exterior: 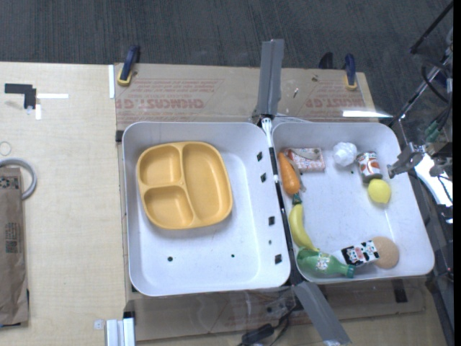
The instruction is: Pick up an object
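- Nearest the lens, along the front wall of the right bin [425, 265], lie a green bottle [323, 263], a small black-and-white carton [360, 254] and a tan round object [385, 251], touching in a row, likely having slid into that edge.
- Just behind the bottle, a banana [297, 225] and a carrot [289, 176] run along the divider side, end to end.
- Toward the back wall sit a pinkish packet [306, 158], a crumpled white ball [345, 152] and a small can [369, 165], with a yellow ball [379, 191] just beside the can.
- In the left bin [137, 265], a yellow divided plate [184, 184] lies flat, apart from all the graspable pieces.
- At the right rim, the pincer [400, 166] hovers near the can and yellow ball; I cannot tell how its fingers stand, and nothing shows between them.
- My judgement: the yellow ball or can is the likeliest target, being nearest; no object is lifted yet.
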Controlling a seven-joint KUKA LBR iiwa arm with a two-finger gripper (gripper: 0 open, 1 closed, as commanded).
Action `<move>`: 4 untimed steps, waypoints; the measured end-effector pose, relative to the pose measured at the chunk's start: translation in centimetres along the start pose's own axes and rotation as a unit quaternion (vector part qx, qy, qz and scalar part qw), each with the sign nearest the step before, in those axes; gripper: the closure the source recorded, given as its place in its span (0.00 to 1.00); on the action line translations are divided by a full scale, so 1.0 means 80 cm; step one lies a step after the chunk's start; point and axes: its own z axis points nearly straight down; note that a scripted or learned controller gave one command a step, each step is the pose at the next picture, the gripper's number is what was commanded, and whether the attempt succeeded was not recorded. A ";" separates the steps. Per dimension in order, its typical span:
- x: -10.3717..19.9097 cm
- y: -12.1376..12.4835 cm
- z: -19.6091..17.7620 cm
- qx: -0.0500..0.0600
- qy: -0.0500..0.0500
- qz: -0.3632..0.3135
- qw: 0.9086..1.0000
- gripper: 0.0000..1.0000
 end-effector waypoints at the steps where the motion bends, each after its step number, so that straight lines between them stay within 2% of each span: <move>1: 0.050 0.020 0.176 0.000 0.000 -0.041 0.999 0.00; 2: -0.036 0.092 0.158 -0.002 -0.001 -0.029 1.000 0.00; 3: -0.023 0.086 0.247 -0.001 0.006 -0.016 1.000 0.00; 4: -0.027 0.087 0.233 -0.002 0.002 -0.016 1.000 1.00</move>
